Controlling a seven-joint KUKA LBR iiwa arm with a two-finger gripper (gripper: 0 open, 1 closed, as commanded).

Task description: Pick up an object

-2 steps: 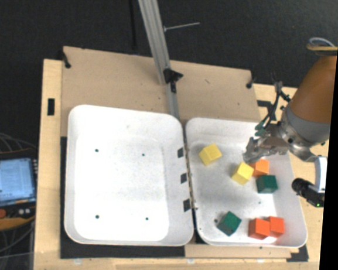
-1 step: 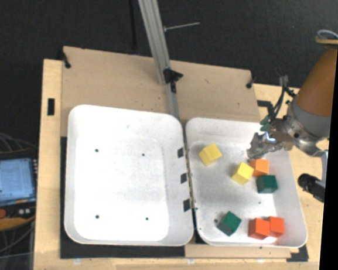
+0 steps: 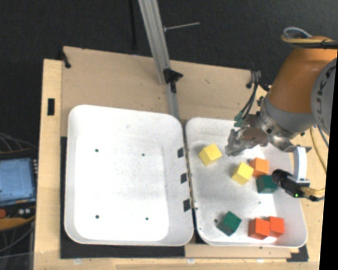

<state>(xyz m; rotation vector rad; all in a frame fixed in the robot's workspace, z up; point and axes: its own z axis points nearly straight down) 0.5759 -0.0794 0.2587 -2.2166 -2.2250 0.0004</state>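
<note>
1. Currently gripper (image 3: 236, 144) hangs low over far part of right bin (image 3: 207, 232); finger opening cannot be told, nothing seen held.
2. Yellow cube (image 3: 210, 154) just left of it; second yellow cube (image 3: 243, 172) near side.
3. Orange and green blocks lie further right and nearer.

Matt white plastic bins (image 3: 124, 174), faintly speckled. Bare, matt wooden bench (image 3: 103, 79). Smooth, matt-coloured blocks (image 3: 210, 154); dull grey metal gripper (image 3: 234, 148).

Seven small blocks lie scattered in the right bin (image 3: 207, 235): two yellow blocks (image 3: 210, 154) (image 3: 243, 172), three orange blocks (image 3: 261, 166) (image 3: 260, 227) (image 3: 276, 225) and two dark green blocks (image 3: 229, 222) (image 3: 266, 184). Two orange ones touch (near the front right corner).
</note>
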